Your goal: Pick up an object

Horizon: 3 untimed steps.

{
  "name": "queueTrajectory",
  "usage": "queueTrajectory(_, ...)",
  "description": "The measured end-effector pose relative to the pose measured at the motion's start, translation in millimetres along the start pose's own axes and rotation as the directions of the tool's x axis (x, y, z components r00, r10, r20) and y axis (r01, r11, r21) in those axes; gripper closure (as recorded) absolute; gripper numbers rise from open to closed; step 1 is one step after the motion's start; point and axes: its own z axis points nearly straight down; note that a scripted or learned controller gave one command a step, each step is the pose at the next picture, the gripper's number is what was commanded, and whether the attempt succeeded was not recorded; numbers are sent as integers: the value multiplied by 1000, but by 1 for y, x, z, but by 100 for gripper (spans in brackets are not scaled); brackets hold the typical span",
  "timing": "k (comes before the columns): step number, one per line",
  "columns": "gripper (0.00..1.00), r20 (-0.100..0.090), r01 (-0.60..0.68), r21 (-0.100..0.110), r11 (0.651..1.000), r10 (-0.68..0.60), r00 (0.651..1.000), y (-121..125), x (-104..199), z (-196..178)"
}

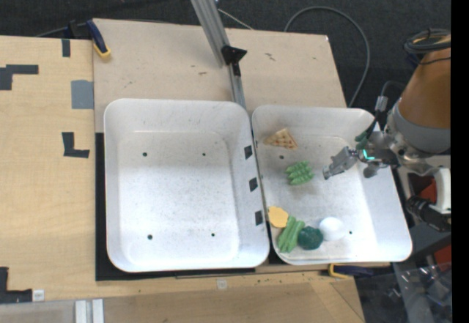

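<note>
Gripper [338, 164] hanging low over right bin [381, 230], looks released, nothing between fingers. Nearest grab: green ridged toy [299, 173] just beside it, lying loose. Waffle wedge [281, 140] near divider; white ball [331, 227], green lumps [299, 234] bunched at front edge, harder pick probably.

Slanted metal pole [207, 5], blue-yellow clamp [97, 39], black cable [344, 21] behind bench.

Arm [429, 105] is cut off by the right edge; jaws' opening too small to be resolved; table [44, 190] cropped left.
</note>
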Motion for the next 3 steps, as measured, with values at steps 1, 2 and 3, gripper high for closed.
queueTrajectory(1,0,0,-1,5,1000,1,1000,2,0,44)
queueTrajectory(2,0,-2,-1,7,1000,1,1000,-10,2,97)
queueTrajectory(3,0,0,-1,2,1000,1,1000,-11,3,150)
